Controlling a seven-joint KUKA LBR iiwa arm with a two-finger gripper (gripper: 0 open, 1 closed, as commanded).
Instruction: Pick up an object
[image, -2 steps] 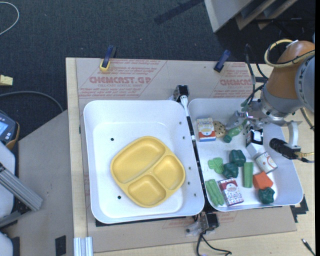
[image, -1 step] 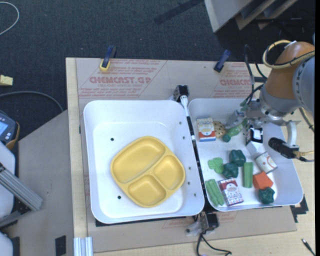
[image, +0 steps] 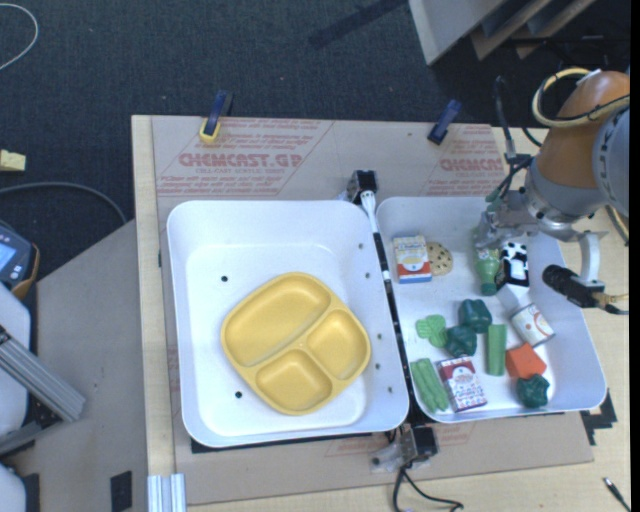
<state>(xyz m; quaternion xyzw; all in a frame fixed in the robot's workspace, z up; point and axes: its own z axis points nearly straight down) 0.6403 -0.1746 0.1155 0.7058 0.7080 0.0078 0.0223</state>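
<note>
The claw (image: 489, 250) pinches a green bottle (image: 487, 272) upright over the right bin (image: 590, 350), beside a cow toy (image: 515, 264).

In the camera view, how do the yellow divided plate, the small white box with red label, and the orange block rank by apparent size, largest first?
1. Yellow divided plate, by far the largest.
2. Small white box.
3. Orange block, only slightly smaller than the box, so these last two are nearly alike.

Even, fairly bright overhead light washes the two white bins (image: 190, 300) nearly featureless, with soft glare along their rims and on the yellow divided tray (image: 295, 343). Shadows are faint and short under the small items. Focus is slightly soft throughout, and the dark floor (image: 90, 60) looks grainy
</note>
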